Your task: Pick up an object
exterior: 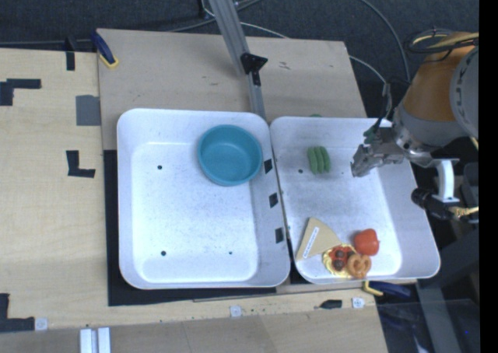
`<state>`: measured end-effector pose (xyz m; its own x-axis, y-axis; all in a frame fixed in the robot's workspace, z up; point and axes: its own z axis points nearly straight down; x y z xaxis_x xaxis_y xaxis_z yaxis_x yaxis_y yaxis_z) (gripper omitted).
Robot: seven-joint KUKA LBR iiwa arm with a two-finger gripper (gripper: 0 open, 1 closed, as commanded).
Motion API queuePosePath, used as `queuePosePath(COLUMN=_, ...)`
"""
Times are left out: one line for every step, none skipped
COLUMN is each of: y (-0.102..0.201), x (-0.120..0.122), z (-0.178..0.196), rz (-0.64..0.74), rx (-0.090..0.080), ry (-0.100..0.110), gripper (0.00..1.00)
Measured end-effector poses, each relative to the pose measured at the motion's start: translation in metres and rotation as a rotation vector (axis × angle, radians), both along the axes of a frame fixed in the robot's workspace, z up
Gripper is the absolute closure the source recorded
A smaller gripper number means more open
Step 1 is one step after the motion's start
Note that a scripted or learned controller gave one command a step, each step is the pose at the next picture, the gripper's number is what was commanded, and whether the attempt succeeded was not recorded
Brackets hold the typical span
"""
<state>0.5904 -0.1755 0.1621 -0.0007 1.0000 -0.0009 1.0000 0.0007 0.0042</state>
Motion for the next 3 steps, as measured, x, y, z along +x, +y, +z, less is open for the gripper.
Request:
queuePosePath(y=-0.010, x=-0.001, z=0.051, rz=0.000, rx=0.000, ry=0.001, gripper=1.00)
queuePosePath(y=-0.017, x=0.002, z=0.111, rz=0.000, rx=-0.001, ry=-0.001, gripper=1.00)
queuePosePath(y=0.039, x=0.004, z=0.108, rz=0.004, rx=0.002, ry=0.004, gripper=1.00)
